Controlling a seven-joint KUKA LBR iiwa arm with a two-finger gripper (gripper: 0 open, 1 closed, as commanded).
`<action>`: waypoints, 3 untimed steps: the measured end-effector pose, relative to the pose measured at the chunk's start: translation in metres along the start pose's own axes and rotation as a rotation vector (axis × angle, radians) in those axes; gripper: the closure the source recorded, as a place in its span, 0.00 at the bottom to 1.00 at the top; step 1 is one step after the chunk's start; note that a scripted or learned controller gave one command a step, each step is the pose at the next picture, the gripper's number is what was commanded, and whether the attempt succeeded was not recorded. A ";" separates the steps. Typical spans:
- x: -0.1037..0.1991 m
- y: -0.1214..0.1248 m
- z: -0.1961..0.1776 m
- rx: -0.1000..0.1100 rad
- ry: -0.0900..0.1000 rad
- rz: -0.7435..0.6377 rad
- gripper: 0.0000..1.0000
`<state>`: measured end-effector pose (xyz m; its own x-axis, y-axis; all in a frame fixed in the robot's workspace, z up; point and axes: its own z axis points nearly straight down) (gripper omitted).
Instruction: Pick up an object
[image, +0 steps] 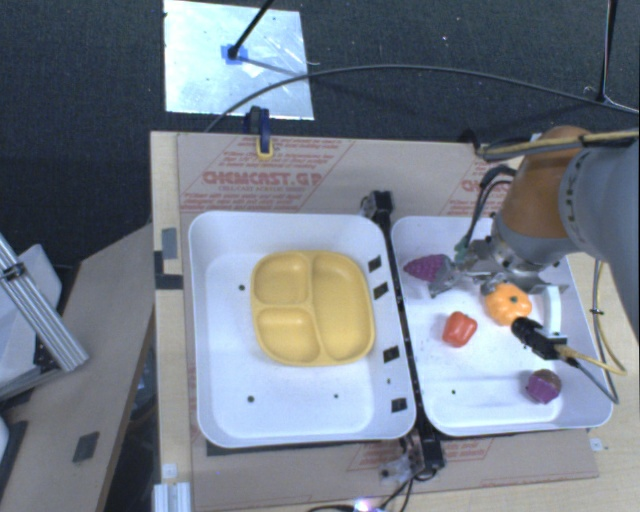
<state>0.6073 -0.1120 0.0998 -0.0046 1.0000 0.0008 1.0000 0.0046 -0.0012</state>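
My gripper (452, 277) hung low in the right bin (480, 415), and I couldn't tell its state. It was touching the purple toy (427, 267); I judged a misaligned squeeze might push the toy aside.

A robotics lab: white bins (300, 225) on a cardboard-covered bench (330, 165), loose cables (400, 70), aluminium framing (40, 310).

Both bins (215, 330) white; left one w/ pale yellow divided plate (311, 306). Right bin: purple grape-like item (427, 267), red pepper (459, 329), orange pumpkin-ish item (507, 303), dark purple item (543, 386). Arm (575, 195) grey w/ orange band; bench board tan w/ red lettering.
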 end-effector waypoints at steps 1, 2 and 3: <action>-0.001 0.001 -0.013 -0.005 -0.001 0.000 1.00; 0.000 0.007 -0.058 -0.006 -0.002 0.001 1.00; 0.005 0.009 -0.122 -0.010 -0.002 -0.001 1.00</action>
<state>0.6163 -0.1074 0.2217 -0.0054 1.0000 -0.0014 1.0000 0.0055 0.0083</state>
